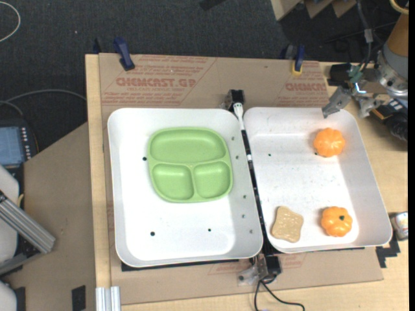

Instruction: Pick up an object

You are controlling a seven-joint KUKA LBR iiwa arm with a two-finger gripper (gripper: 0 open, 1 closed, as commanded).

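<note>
Rt bin: 2 pumpkins, cracker

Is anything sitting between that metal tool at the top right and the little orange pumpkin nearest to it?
Nothing visible does. The tool hangs over the right bin's far rim, and just bare white floor lies between it and the nearest pumpkin. The second pumpkin and the cracker lie at the near end.

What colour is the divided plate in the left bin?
Light green, plain; the camera view shows the divided plate clearly.
</note>
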